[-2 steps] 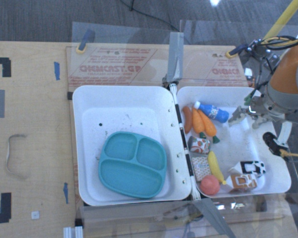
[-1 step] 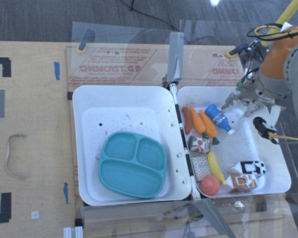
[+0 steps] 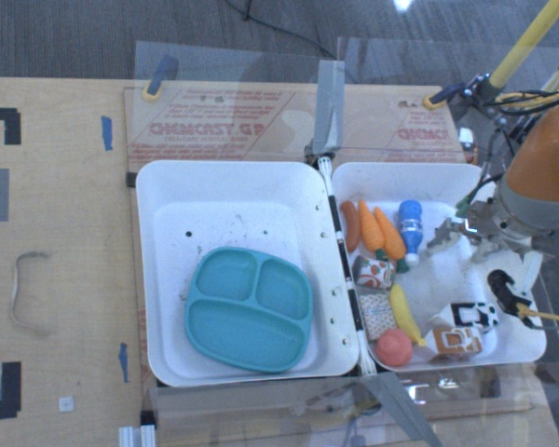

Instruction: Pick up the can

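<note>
Right, I count two shallow white bins: the left bin (image 3: 158, 203) holds one teal divided plate (image 3: 250, 309), while the right bin (image 3: 419, 177) holds one small patterned can (image 3: 374, 273), two orange carrots (image 3: 373, 229) and one blue bottle (image 3: 410, 226). The can lies by the divider, below the carrots. My claw (image 3: 458, 231) hovers right of the bottle; I cannot tell its state.

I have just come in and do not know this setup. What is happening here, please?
A robot arm reaches in from the right over the right bin, which holds toy food, a blue bottle and a small can. Its gripper hangs above the bin's bare middle, beside the bottle and apart from the can. The can lies untouched against the bin's left wall. The left bin holds a teal divided plate.
</note>
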`<control>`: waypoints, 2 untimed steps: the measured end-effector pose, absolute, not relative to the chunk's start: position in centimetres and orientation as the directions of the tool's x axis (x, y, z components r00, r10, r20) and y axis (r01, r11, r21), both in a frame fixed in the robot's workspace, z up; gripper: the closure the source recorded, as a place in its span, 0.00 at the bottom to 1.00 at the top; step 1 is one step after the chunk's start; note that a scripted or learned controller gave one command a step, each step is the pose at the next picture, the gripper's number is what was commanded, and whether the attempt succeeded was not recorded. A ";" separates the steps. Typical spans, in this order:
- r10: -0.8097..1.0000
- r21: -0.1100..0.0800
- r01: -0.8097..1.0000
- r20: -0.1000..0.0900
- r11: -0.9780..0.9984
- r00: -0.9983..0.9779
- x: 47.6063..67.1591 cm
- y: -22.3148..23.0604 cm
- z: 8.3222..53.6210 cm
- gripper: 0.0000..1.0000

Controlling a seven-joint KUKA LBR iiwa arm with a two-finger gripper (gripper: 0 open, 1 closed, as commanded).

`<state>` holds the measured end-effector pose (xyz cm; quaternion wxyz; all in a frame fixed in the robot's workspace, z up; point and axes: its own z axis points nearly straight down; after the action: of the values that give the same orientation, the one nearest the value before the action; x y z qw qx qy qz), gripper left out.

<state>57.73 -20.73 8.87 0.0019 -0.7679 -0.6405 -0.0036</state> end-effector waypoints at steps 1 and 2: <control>0.993 0.003 0.993 0.010 -0.118 0.118 60.5 -21.0 8.8 0.00; 0.991 0.002 0.991 0.013 -0.135 0.135 61.9 -21.1 8.8 0.00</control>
<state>61.91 -21.06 8.85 0.0033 -0.7533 -0.6576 -0.0054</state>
